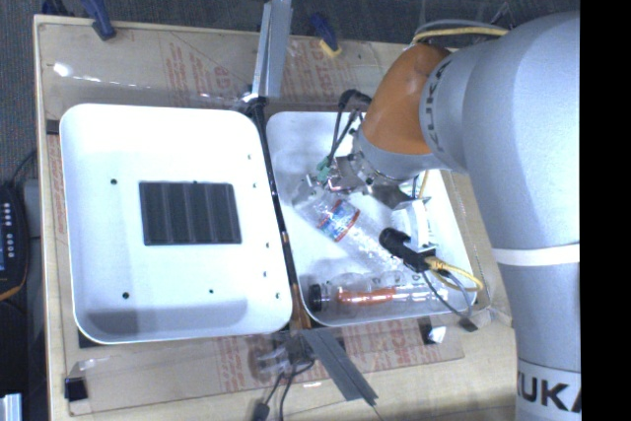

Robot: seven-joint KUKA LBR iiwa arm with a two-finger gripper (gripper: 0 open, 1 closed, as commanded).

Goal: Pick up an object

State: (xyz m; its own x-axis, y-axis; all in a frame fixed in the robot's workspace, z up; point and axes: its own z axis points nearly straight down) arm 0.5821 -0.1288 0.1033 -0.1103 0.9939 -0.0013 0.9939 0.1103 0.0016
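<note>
Down in the right bin (449, 212), the end effector (330, 177) sits just above a clear plastic bottle (340, 220), seemingly touching it. Whether it is spread or pinching cannot be told.

"KUKA" on arm (545, 393) base, partly cropped

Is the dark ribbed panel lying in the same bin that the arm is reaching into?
No, the dark ribbed panel lies in the left bin, while the arm reaches into the right bin.
</note>
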